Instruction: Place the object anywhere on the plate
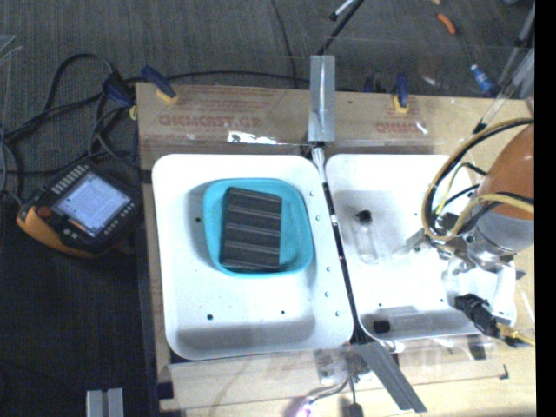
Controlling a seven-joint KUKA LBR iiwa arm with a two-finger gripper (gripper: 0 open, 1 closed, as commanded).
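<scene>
The dark ridged block (pixel 252 228) already lies on the blue plate (pixel 300 233) in the left bin (pixel 174 233). The claw (pixel 473 285) hangs at right; whether it is clenched, I cannot tell. A needless regrasp could drag the block off.

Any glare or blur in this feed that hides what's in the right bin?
Camera view: the right bin is brightly lit and washed out; a small clear item with a dark cap nearly blends into it. The blue plate with the dark ridged object reads sharply.
</scene>
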